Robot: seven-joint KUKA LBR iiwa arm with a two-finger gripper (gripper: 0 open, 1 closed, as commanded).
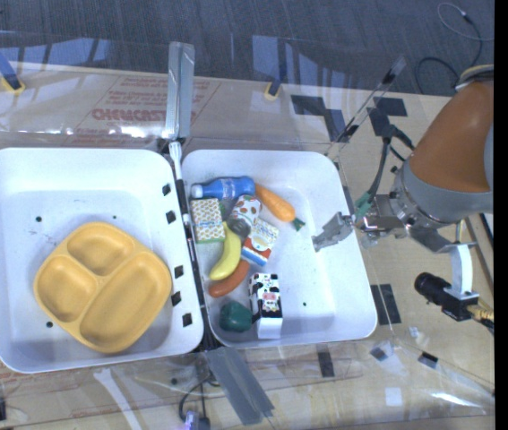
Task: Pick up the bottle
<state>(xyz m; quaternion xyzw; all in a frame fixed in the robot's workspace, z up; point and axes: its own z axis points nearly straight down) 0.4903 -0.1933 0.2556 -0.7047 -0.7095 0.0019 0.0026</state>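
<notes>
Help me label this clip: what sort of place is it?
Likely a robot lab bench for grasping trials: two white bins, toy food such as a banana and carrot, a blue bottle, and loose cables.

Two bins sit side by side: the left bin [12, 177] holds a divided plate [101, 285], and the right bin [334, 303] holds a cluster along its left side. In it, the bottle [225, 189] lies farthest, a carrot [276, 204] to its right, a banana [228, 253] nearer, a carton [266, 305] nearest. The gripper [332, 232] is over the right bin's right side
</notes>
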